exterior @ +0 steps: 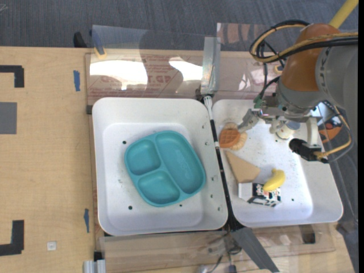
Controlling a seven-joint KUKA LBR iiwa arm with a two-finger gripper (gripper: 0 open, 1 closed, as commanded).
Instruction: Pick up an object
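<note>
The right bin (318,206) holds a round brown waffle-like piece (230,137), a tan wedge (243,166), a yellow banana (275,180) and a small black-and-white box (260,193). The grey arm with its orange band (301,61) reaches in from the right over the back of this bin. My gripper (277,123) hangs low just right of the waffle piece, and a grey part of it points at the waffle's top edge. I see nothing held in it.
A teal divided plate (165,168) lies in the middle of the left bin (108,124). A clear plastic wall (148,67) stands behind both bins. Black and yellow cables (273,38) loop above the wrist. Tan bench surface (40,152) lies to the left.
</note>
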